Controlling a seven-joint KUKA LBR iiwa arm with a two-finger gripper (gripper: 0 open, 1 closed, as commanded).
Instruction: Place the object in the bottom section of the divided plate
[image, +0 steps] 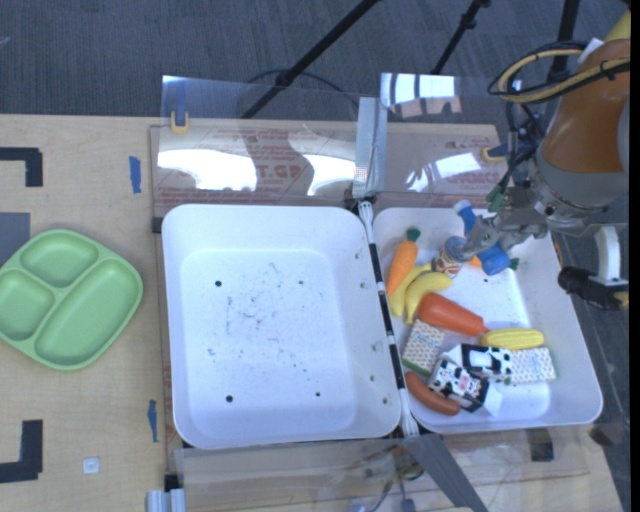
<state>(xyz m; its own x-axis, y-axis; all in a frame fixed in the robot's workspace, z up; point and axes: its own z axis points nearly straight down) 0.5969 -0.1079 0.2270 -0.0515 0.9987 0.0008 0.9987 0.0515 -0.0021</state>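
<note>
A green divided plate lies on the wooden bench at the far left, outside both bins; its large bottom section holds nothing. My gripper hangs low over the back of the right bin, far to the right of the plate. Directly around it lie a small blue piece and a blue block. Nearby in that bin lie an orange carrot, a yellow banana and a red-orange toy vegetable. I see nothing clearly held.
More items crowd the right bin's front: a yellow corn cob, a cow-patterned carton, a red sausage and patterned packets. The left bin lies between gripper and plate. Clear shields rise behind the bins.
</note>
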